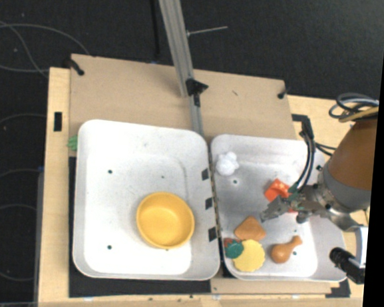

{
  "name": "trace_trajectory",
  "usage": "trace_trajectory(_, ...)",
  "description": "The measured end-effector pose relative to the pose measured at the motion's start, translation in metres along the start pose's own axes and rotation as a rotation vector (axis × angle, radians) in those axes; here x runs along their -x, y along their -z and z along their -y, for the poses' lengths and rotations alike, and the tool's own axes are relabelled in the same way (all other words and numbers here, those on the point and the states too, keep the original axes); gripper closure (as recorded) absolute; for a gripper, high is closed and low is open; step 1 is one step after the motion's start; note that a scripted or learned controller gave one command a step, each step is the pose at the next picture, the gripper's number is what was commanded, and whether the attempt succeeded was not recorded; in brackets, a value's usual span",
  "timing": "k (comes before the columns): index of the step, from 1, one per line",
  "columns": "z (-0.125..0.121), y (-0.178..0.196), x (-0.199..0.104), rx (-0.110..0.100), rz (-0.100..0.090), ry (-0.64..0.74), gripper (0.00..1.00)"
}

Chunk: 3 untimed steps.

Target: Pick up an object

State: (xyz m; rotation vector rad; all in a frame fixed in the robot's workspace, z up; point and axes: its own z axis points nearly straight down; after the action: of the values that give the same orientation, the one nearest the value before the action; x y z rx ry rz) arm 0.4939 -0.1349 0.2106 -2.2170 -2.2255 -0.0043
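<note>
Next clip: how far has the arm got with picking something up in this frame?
Done: the arm has reached into the right bin, and its hand sits low beside the small orange-red object. In hand: nothing visibly; whether the hand has closed cannot be told. Left: grasp and lift. The white ball, orange wedge, yellow disc and brown pear-shaped piece lie untouched; the yellow bowl sits in the left bin.
</note>
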Motion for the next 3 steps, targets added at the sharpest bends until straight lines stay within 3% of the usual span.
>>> trace_trajectory(1,0.000,0.000,0.001,0.001,0.001,-0.002,0.00)
trace_trajectory(2,0.002,-0.063,-0.001,-0.007,0.003,-0.005,0.00)
trace_trajectory(3,0.001,-0.110,0.001,0.000,0.004,-0.006,0.00)
